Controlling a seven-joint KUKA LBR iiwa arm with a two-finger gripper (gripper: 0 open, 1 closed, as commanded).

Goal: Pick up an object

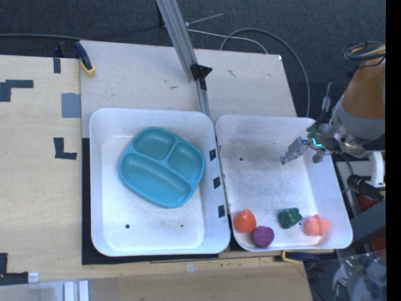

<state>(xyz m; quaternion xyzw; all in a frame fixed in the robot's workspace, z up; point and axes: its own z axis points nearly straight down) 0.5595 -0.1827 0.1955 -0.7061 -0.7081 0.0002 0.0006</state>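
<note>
Along the lower edge of the right white bin [326,187] sit four small toy-like pieces: orange rounded piece [245,220], purple ball-like piece [264,235], dark green lump [289,217], salmon-pink piece [315,225]. Gripper [302,150] hangs at right-centre of frame, fingers spread, nothing between them, well apart from them. Pieces look light, stiff, smooth; probably roll, so pinch across the middle. Blue plastic divided plate [162,166] lies in the left bin.

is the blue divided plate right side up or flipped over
Right side up: the blue plate lies in the left bin with its three compartments facing the camera.
</note>
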